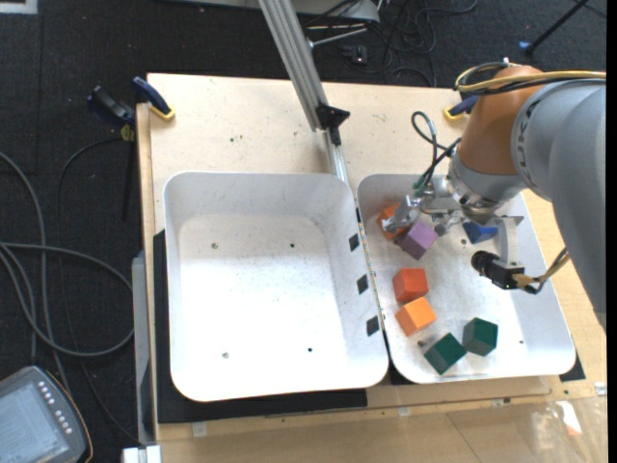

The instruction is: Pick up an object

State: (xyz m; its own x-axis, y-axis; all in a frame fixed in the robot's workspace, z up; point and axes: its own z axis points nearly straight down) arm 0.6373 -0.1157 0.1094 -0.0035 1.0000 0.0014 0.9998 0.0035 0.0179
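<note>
Green cubes: 2, one (444,352) and the other (479,336), side by side near the front edge of the right bin (549,340).
Orange cube (416,314): just behind the green pair.
Red-orange cube (411,284): touching the orange cube, toward the bin's middle.
Purple cube (418,239): tilted, near the bin's left rear, directly at the gripper.
Gripper (413,222): fingers clenched on the purple cube.
Blue object (479,230): partly hidden under the wrist.
Left bin (193,201): beside the right bin.
</note>
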